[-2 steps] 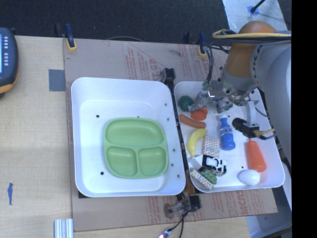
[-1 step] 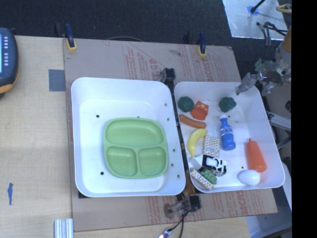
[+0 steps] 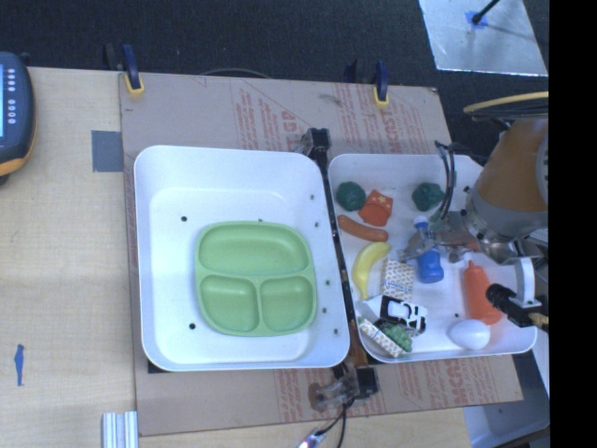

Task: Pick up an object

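Observation:
The right bin (image 3: 401,168) holds many small objects. My gripper (image 3: 432,242) reaches in from the right and hangs low over the bin's middle, right at a blue bottle (image 3: 429,268). Its metal parts cover the bottle's upper part. Around it lie a yellow banana (image 3: 368,263), a reddish sausage (image 3: 361,229), a red-orange block (image 3: 376,208), two dark green round pieces (image 3: 351,195) (image 3: 427,195), an orange bottle (image 3: 478,293), a white egg (image 3: 468,334), a patterned packet (image 3: 398,278) and a black-and-white toy (image 3: 405,314).
The left bin (image 3: 168,185) holds a green divided plate (image 3: 254,276). The arm's grey body with its orange band (image 3: 515,164) hangs over the right bin's right edge. A dark device (image 3: 13,110) sits at the far left of the bench.

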